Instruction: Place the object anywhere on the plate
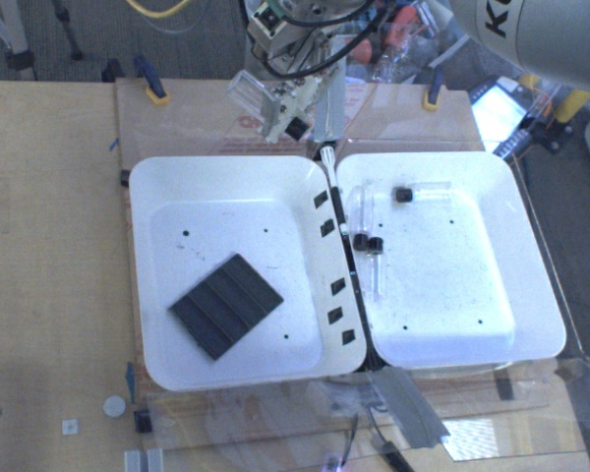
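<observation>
Down at the near edge, a strip of grey tape (405, 406) is lying on the bench (49, 264) just in front of the two bins, and a small round disc (113, 406) is sitting near the bench's left corner. In the left bin (226, 170), a dark ribbed plate (226, 305) is lying flat, turned at an angle, in the near half of the bin's floor. Along the seam where the two bins are meeting, a row of small black tabs (332, 264) is running from near to far. In the right bin (442, 165), clear plastic tubes with black caps are lying on the floor: one capped tube (372, 246) is resting close to the left wall, and another capped tube (421, 194) is lying crosswise further back; which of them is the object cannot be told. Beyond the bins, the gripper (295, 116) is hanging over the far strip of the bench, just behind the seam; whether it is released or clenched cannot be told, and nothing can be made out in its grasp. Further back, the grey arm (521, 8) is reaching in from the right, with a yellow cable (162, 8) looping across the floor at the far left.
</observation>
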Robot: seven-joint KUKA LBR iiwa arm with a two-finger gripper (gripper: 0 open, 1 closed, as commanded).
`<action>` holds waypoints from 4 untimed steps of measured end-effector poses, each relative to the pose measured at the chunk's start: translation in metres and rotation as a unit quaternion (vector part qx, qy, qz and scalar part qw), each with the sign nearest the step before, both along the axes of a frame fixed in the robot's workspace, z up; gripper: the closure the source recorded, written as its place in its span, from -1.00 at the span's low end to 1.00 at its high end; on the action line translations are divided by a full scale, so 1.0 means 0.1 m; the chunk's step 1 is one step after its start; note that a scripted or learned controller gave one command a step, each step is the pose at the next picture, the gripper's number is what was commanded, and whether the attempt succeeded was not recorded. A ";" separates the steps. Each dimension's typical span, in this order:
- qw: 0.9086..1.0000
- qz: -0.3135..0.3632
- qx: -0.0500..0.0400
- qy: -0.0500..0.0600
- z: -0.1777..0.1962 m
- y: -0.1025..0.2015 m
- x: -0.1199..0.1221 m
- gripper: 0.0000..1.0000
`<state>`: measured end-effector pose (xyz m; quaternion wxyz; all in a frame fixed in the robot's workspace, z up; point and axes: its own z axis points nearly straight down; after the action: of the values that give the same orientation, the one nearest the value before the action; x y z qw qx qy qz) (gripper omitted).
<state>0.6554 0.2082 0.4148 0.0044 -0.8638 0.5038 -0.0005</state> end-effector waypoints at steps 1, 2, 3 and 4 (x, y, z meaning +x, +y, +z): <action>0.975 0.223 -0.001 -0.001 0.21 0.16 0.11 1.00; 0.934 0.358 -0.001 -0.002 0.21 0.17 0.11 1.00; 0.910 0.415 -0.003 0.001 0.21 0.18 -0.84 1.00; 0.914 0.405 -0.002 -0.001 0.20 0.15 -0.28 1.00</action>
<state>0.6270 0.2234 0.4351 0.0030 -0.9938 0.1111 -0.0001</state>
